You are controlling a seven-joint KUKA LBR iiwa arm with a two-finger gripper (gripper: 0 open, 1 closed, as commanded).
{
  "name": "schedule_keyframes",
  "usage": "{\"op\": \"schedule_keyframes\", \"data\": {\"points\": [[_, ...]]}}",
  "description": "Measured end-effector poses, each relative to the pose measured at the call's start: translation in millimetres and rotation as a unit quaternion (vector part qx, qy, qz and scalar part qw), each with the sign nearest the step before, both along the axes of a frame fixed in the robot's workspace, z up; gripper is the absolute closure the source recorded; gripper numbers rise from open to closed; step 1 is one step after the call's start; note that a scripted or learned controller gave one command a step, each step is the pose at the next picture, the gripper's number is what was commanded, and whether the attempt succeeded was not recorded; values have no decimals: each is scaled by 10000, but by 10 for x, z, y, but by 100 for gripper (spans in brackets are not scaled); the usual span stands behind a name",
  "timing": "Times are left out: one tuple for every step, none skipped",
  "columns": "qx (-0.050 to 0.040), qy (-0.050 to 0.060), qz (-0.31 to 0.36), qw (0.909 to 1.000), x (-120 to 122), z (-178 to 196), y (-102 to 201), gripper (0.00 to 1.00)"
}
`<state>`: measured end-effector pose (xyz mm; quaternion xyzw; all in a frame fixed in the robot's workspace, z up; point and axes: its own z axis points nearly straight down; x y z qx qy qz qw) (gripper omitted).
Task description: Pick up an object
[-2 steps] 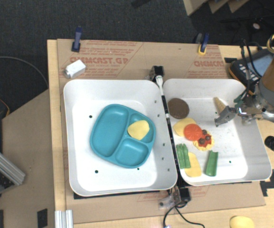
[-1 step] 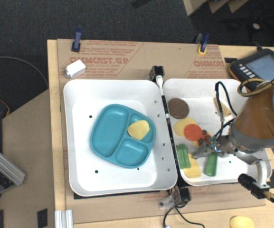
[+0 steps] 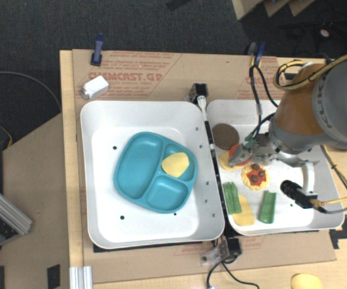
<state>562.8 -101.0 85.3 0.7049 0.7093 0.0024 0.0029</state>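
The claw [image 3: 240,155] is down low in the right bin [image 3: 323,218], hovering over the toy food, and whether it is parted or closed I cannot tell from up here. Nothing shows clamped in it. Just at its 4 o'clock lies the little pizza slice [image 3: 255,176]; at 10 o'clock sits a brown disc [image 3: 224,135]; at 6 o'clock two green vegetable pieces [image 3: 231,197]. Over at 9 o'clock, in the left bin [image 3: 101,221], the teal divided plate [image 3: 143,173] carries a yellow piece [image 3: 176,164]. This reads as the reach-and-grasp step; next it needs a firm close on one item, then a straight lift.
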Motion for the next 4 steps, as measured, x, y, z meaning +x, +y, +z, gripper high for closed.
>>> {"op": "schedule_keyframes", "data": {"points": [[16,73,-45,10000,-802,-10,27,0],[-28,-26,-52,10000,-816,1239,-481,0],[-7,-42,3,10000,-802,2578,-47,0],[-9,12,-22,10000,-809,2606,-69,100]]}}
